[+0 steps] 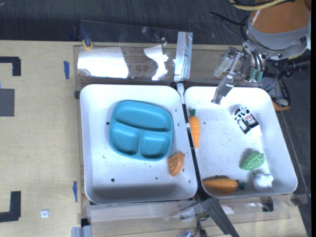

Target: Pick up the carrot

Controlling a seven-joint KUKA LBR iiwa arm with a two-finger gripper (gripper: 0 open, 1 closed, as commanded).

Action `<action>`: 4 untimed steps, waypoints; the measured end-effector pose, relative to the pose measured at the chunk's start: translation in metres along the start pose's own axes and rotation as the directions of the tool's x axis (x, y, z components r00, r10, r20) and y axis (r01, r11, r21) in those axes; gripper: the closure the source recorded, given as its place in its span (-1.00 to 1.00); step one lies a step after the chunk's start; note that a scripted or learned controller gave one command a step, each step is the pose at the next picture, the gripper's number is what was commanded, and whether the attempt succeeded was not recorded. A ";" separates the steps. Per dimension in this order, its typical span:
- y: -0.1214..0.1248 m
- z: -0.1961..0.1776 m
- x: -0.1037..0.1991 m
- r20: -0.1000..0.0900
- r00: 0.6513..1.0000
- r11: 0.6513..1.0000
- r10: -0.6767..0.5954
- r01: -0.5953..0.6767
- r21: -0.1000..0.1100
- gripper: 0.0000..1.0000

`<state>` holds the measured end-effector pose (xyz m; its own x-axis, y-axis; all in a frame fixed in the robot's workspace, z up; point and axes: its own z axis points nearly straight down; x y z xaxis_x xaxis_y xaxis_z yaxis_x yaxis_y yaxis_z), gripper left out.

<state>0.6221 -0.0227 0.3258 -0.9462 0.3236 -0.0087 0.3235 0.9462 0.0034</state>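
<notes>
Two carrots lie in the right bin [276, 132]. One carrot [195, 130] is orange with a green top and lies lengthwise against the bin's left wall. The other carrot [220, 184] lies crosswise along the near wall, its green end pointing right. My gripper [217, 88] hangs over the bin's far left corner, above and to the right of the first carrot. It is open, with nothing between its fingers.
The right bin also holds a black-and-white packet [245, 119], a green bumpy fruit [252, 160] and a small white item [263, 180]. The left bin [94, 132] bears a blue divided plate [140, 130] and an orange pastry [175, 163]. A clear panel [128, 58] stands behind the bins.
</notes>
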 end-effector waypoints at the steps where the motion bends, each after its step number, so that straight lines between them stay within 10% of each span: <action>1: -0.041 0.093 0.012 -0.007 0.976 0.976 -0.218 0.218 0.001 -1.00; 2: -0.004 -0.041 -0.026 0.007 0.996 0.996 -0.093 0.093 -0.001 -1.00; 4: -0.087 0.110 -0.009 -0.008 0.875 0.875 -0.485 0.485 -0.002 -1.00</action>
<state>0.6035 -0.1082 0.2161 -0.9844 -0.1757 -0.0016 -0.1757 0.9844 0.0010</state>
